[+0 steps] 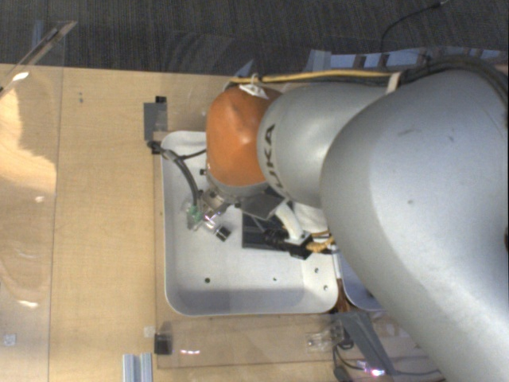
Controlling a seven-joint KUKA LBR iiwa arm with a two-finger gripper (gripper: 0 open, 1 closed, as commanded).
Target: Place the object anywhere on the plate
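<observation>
Looked like a robotics lab cell, not a home or shop. Big grey industrial arm with an orange band filled the right side, cables strung along it. A shallow white bin sat on a pale wood bench (black brackets at the bin's corners). Dark carpet lay at the far side.

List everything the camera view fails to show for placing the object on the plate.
- Plate and object: not identifiable; the arm covers much of the left bin.
- Gripper: small and cluttered below the orange band, finger state unreadable.
- Right bin: only a corner shows beneath the arm.
</observation>
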